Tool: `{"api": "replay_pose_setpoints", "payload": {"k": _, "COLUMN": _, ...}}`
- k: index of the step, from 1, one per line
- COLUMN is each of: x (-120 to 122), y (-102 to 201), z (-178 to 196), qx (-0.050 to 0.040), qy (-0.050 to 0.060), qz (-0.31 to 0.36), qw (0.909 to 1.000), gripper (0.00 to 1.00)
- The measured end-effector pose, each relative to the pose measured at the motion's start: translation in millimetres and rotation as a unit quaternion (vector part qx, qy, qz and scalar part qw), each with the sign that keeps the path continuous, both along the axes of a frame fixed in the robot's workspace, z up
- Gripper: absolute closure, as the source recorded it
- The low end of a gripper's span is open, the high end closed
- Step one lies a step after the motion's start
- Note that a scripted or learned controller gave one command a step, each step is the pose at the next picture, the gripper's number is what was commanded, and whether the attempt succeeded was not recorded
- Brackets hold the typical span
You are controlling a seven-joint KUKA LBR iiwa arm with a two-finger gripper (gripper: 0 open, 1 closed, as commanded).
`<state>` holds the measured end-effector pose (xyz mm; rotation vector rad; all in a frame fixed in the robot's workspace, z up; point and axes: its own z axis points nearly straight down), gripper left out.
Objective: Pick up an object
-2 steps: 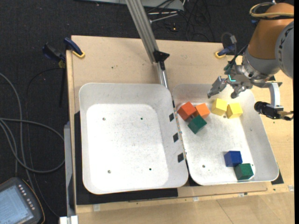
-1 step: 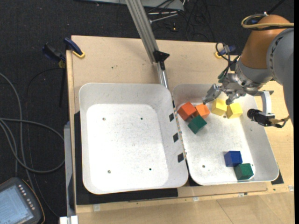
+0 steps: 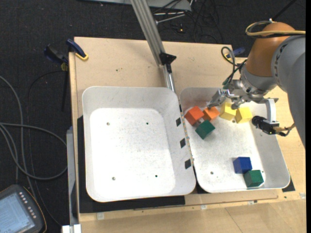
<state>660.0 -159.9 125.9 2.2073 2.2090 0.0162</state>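
Landmark: I took the right bin point(image 3: 272, 154) as my reference.
Tool: I saw the tool point(image 3: 232, 101) low over that bin's far edge, above the yellow blocks point(image 3: 235, 112); whether it was spread or pinching anything, I could not tell.
Cluster: two orange blocks point(image 3: 201, 114) and a green block point(image 3: 205, 129) sat touching in the bin's far-left part, the yellow ones just beside them.
Near corner: a blue block point(image 3: 242, 164) and a second green block point(image 3: 253, 178) lay together at the bin's near-right.
Left bin point(image 3: 97, 101): it stood alongside on the worktop point(image 3: 121, 57).
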Motion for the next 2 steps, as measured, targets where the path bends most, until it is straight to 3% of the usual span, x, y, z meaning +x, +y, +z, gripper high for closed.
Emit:
{"api": "replay_pose_setpoints", "payload": {"k": 1, "x": 1.3, "y": -0.1, "z": 10.7, "qx": -0.0009, "qy": -0.002, "qz": 0.001, "qw": 1.0000, "gripper": 1.00}}
{"api": "replay_pose_setpoints", "payload": {"k": 2, "x": 7.3, "y": -8.3, "z": 60.4, "qx": 0.0018, "qy": 0.007, "qz": 0.001, "qw": 1.0000, "gripper": 1.00}}
